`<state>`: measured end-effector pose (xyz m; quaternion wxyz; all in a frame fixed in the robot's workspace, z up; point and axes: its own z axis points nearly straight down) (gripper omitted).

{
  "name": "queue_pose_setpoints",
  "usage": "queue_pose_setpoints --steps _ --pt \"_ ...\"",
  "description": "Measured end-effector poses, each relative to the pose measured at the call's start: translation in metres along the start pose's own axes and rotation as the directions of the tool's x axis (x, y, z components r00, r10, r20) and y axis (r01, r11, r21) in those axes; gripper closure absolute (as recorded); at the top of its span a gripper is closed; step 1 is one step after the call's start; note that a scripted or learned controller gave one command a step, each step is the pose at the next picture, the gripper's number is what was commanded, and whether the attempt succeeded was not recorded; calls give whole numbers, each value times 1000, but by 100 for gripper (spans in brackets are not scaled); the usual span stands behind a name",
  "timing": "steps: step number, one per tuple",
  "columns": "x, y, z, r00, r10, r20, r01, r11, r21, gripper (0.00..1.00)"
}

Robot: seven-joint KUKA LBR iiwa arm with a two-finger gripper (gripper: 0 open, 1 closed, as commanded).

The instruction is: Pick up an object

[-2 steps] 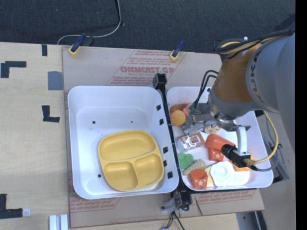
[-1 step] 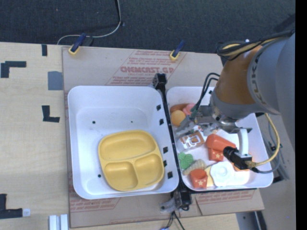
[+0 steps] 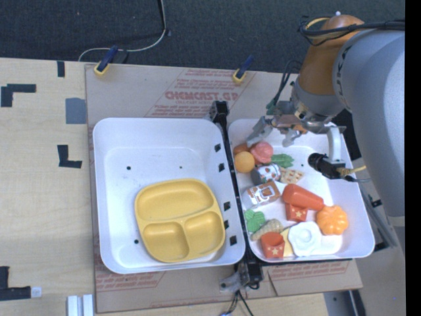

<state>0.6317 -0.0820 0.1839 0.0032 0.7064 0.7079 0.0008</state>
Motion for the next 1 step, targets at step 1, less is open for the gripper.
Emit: queue_pose_setpoints --steps 1 --pt "-24 1 96 1000 3 -3 -3 1000 9 0"
